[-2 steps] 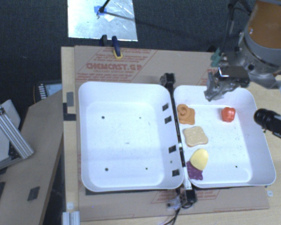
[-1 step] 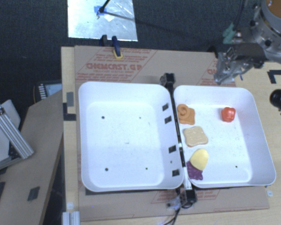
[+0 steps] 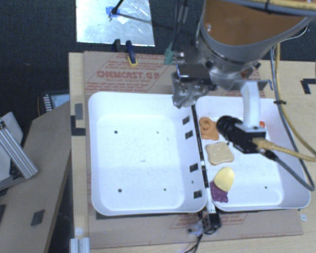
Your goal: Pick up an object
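The gripper (image 3: 187, 96) hangs above the far end of the divider between the two bins; whether it is released or clenched cannot be told. In the right bin (image 3: 263, 194), along its left edge, lie an orange piece (image 3: 208, 128), a tan slice (image 3: 219, 153), a yellow lump (image 3: 224, 178) and a purple scrap (image 3: 219, 193).

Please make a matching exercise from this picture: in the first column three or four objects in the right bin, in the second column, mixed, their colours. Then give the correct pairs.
Objects:
1. the piece nearest the front edge
2. the rounded piece just behind it
3. the flat slice in the middle
4. the piece nearest the gripper

Colours:
A. orange-brown
B. purple
C. pale tan
D. yellow

Pairs: 1-B, 2-D, 3-C, 4-A
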Controlling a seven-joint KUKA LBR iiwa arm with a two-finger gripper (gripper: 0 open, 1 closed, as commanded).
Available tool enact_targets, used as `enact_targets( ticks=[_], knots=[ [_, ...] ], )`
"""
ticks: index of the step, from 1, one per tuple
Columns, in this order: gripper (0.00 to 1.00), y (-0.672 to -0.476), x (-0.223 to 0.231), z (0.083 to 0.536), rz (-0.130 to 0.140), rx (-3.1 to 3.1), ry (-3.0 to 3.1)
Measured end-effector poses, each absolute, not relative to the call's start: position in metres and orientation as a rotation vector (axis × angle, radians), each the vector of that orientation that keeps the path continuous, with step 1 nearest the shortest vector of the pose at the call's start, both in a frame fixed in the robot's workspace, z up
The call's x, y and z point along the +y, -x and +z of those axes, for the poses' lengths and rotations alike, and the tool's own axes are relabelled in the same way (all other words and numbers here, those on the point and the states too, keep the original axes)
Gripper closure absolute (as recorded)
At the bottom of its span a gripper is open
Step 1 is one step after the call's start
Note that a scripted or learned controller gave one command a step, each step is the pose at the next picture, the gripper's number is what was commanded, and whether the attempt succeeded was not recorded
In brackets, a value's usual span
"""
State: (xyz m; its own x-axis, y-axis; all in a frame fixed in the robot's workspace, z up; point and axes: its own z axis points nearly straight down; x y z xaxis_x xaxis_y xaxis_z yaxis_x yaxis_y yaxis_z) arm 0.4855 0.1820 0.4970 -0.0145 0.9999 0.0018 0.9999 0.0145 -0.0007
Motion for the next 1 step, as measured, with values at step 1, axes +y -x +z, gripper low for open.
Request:
enact_targets(
  ticks=[1],
  knots=[
    [1.0, -0.4857, 0.2374, 0.4116, 0.006, -2.229, 2.21]
  ],
)
